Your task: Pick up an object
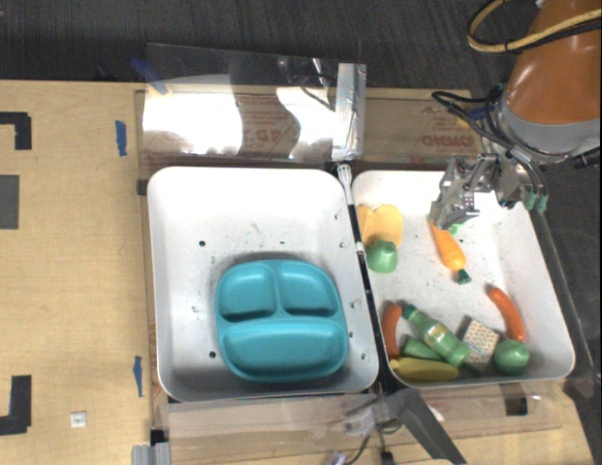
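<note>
— What are you seeing on the bench [68, 260]?

— You are looking at a tan bench that is carrying two shallow white bins side by side: the left bin [174, 260] and the right bin [557, 289], touching along the middle.

Two white bins sit side by side, the left bin [174, 260] and the right bin [548, 289]. The left one holds one teal tray [279, 318]. The right one holds about nine toy foods, among them one carrot [449, 248], one green bottle [436, 335] and one banana [425, 369]; the heap makes the count uncertain.
</note>
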Tool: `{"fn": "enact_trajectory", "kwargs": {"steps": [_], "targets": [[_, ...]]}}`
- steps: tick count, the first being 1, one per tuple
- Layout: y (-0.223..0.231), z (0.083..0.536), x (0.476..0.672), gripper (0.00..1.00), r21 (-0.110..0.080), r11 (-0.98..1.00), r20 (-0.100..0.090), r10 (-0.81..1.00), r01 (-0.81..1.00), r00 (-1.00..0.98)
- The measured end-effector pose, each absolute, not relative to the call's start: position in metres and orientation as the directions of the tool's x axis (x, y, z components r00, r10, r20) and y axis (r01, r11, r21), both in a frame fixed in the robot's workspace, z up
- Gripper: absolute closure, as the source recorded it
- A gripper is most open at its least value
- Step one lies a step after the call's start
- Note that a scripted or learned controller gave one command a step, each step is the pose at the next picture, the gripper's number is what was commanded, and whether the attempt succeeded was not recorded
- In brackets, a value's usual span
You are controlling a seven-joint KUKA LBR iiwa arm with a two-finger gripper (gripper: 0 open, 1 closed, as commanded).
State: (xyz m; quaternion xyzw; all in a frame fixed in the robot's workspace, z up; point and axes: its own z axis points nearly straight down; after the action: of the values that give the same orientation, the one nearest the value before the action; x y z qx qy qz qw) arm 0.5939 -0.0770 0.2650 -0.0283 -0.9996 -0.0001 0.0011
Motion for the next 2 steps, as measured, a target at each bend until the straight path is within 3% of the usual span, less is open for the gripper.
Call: {"fn": "enact_trajectory", "kwargs": {"steps": [1, 2], "targets": [[-0.077, 0.265, 0.594, 0.0, 0.0, 0.998, 0.002, 0.056, 0.056, -0.998], [-0.123, 0.184, 0.589, 0.0, 0.0, 0.994, 0.002, 0.106, 0.106, -0.994]]}}
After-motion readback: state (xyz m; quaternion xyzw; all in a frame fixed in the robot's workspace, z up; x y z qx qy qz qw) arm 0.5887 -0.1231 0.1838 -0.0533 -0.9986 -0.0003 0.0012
